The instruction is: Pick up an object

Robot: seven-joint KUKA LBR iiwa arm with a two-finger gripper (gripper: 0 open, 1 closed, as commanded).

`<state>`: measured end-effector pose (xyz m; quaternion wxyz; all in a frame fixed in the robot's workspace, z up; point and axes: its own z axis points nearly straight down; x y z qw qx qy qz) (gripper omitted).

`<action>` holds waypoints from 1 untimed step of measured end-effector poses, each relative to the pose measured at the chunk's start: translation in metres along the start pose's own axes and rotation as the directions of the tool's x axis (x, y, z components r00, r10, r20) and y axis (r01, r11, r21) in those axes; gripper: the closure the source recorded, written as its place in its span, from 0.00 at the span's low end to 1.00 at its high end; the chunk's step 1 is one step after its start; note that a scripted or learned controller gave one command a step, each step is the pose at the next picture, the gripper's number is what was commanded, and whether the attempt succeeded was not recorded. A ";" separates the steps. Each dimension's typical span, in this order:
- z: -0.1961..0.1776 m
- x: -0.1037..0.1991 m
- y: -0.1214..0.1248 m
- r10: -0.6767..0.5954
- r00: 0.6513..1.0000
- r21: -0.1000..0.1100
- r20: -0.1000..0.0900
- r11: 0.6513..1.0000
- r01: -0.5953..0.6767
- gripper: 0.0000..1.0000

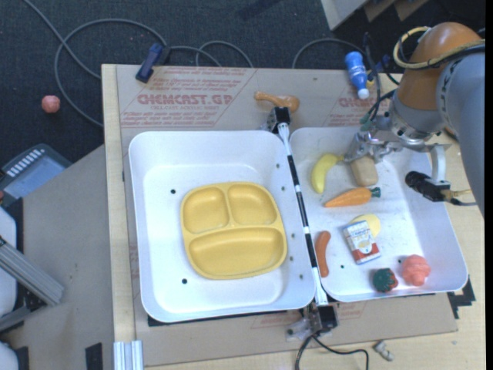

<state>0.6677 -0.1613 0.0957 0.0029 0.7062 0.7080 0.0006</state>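
Nearest, a green toy [385, 280] sits by the rim. My jaws [368, 151], state untellable, hover over a tan block [364, 173]: light, stiff; grip its sides.

Bench [208, 91]: 2 white bins side by side.
Left bin [154, 206] and right bin [443, 237] rest directly on the brown printed board; a blue clamp [150, 62] sits at its far left corner.

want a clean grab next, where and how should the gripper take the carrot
Grip the carrot across its thicker orange middle, coming straight down from above. It lies flat and nearly crosswise in the right bin, apart from its neighbours, so fingers probably fit on both long sides.
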 end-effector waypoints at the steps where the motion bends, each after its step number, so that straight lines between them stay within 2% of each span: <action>1: -0.091 0.083 -0.018 0.001 1.000 0.002 -0.004 1.000 -0.001 1.00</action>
